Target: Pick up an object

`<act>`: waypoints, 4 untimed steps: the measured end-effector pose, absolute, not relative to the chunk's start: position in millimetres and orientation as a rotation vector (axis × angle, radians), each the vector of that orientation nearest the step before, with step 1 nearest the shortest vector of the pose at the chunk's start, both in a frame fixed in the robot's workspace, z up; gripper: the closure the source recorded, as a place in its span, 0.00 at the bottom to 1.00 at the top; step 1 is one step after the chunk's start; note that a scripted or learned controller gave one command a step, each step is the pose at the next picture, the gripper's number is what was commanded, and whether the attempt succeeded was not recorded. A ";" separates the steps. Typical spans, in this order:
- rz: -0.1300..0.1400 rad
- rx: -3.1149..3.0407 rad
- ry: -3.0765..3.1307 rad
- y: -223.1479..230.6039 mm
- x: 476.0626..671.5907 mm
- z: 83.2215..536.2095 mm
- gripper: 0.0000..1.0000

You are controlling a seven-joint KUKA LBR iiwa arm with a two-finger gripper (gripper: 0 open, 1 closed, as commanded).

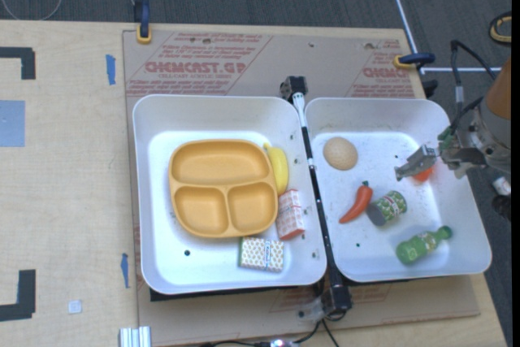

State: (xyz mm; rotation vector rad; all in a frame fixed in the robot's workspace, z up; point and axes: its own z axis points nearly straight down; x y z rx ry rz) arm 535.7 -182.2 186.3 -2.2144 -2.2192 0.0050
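Note:
My gripper (416, 166) hangs low over the right side of the right bin (463, 256), reaching in from the right edge. A small orange-red thing (422, 173) shows right at its tip, partly hidden, and I cannot say whether it is gripped. To the left of the gripper, on the bin floor, lie a red chili pepper (357, 203), a grey can with a green label (388, 207) and a beige egg (340, 153). A green bottle (422, 245) lies near the front wall.
The left bin (150, 175) holds a yellow divided plate (224, 187), a yellow piece (279, 166) at its right rim, a red-and-white packet (290, 215) and a small patterned box (262, 254). A black clamp (294, 87) sits where the bins meet.

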 end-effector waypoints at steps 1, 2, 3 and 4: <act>0.004 -2.217 -2.221 -130.8 544.3 92.1 0.00; -0.007 -2.232 -2.234 -93.9 509.6 86.5 0.00; 0.002 -2.248 -2.237 -101.1 511.6 96.5 1.00; -0.002 -2.220 -2.223 -42.3 479.9 184.7 1.00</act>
